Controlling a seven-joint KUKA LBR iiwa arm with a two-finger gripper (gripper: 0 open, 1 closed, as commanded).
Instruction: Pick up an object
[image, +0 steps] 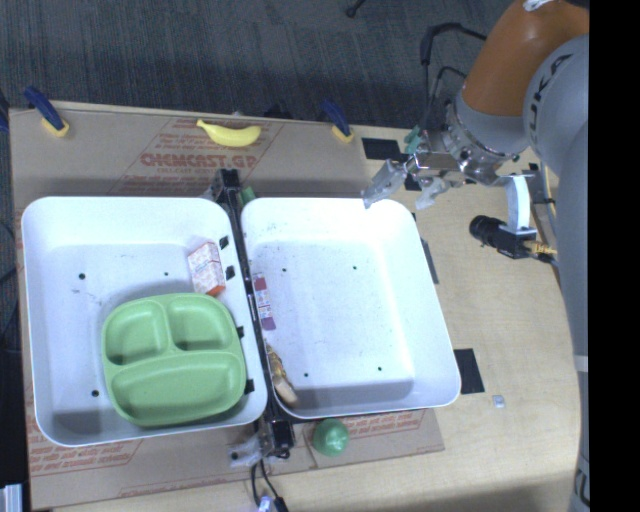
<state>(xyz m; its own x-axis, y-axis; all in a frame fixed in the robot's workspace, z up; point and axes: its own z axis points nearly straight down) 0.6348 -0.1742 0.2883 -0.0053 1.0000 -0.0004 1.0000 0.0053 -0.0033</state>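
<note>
**Two bins side by side on the counter**

The left bin (60, 300) holds a divided tray (175, 358) toward its near side, with a small carton (206, 268) just behind the tray, close to the wall shared with the right bin (350, 300). Along that bin's left wall lie a slim packet (262, 300) and, nearer the front corner, a small object (279, 378). A banana (229, 131) lies on the counter (520, 330) behind the bins; a ball (330, 437) sits before the right bin. The gripper (405, 185) hangs over the right bin's far right corner.

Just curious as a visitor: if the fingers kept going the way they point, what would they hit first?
Probably the back right rim of the right bin; the gripper slants down-left toward it, though depth is unclear.
</note>
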